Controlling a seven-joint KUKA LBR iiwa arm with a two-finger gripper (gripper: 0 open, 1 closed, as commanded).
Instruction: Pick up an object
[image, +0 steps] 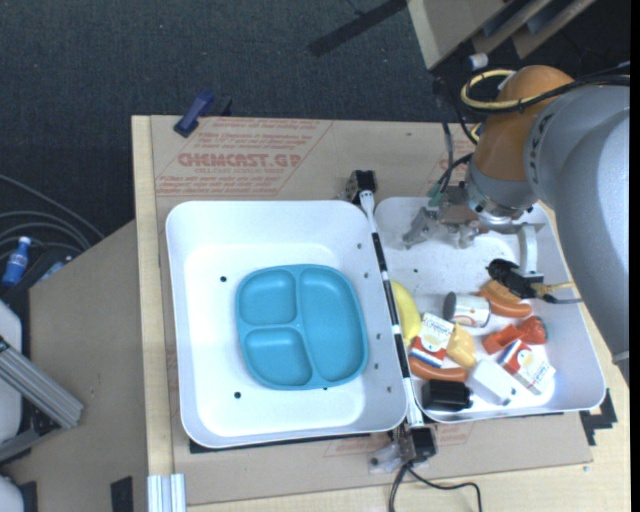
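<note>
We see the banana (405, 312) lying lengthwise along the right bin's (590, 375) left wall; our tool (447, 226) hovers above, grip state unclear.

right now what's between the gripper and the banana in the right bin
In the camera view, bare white bin floor lies between the gripper and the banana; the other toys sit lower and farther right.

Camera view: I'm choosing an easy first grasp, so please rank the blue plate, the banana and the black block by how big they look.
1. Blue plate, by far the largest.
2. Banana, long and thin.
3. Black block, shorter but thicker; its rank against the banana is uncertain.
</note>
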